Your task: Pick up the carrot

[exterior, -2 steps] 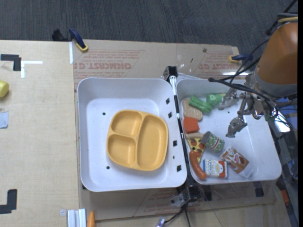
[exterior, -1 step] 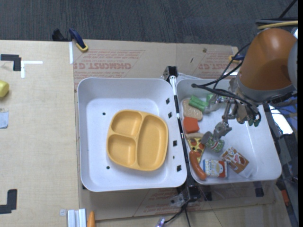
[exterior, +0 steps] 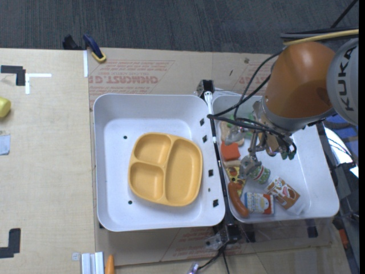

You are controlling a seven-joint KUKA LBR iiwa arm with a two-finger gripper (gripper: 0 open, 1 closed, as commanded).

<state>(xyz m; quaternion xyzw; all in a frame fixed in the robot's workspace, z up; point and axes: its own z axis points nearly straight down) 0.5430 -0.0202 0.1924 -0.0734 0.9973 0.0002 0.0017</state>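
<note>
I see the carrot (exterior: 236,198) lying lengthwise just below-left of my gripper (exterior: 249,165); its grip state I cannot tell.

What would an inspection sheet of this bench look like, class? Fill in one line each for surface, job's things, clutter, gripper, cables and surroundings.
Surface: left bin holds a yellow divided plate; right bin holds the items.
Job's things: carrot, orange, lying along the right bin's left wall near the front.
Clutter: orange block, small can, two snack packets.
Gripper: gripper over the right bin, above the can; finger state unclear.
Cables: black cables loop below the wrist.
Surroundings: cardboard sheet under the bins, blue-yellow clamp, yellow object at the left edge.
</note>
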